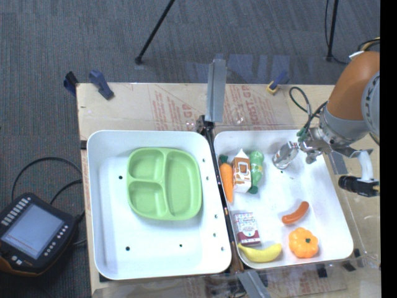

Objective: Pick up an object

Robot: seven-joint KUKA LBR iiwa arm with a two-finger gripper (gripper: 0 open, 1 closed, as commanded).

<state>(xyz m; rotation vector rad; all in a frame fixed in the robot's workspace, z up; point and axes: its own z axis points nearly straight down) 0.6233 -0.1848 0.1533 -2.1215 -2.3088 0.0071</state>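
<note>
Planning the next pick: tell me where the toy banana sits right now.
The toy banana lies in the right bin, against its near edge, just below the small red carton and left of the toy pumpkin.

- At nine o'clock we see a shallow white plastic left bin [105, 253], with a light green three-compartment plastic tray [165, 183] in it.
- At seven o'clock a black handheld control pendant with a grey screen [32, 233] lies on the carpet.
- At twelve o'clock a black tripod leg [159, 23] slants across grey carpet.
</note>
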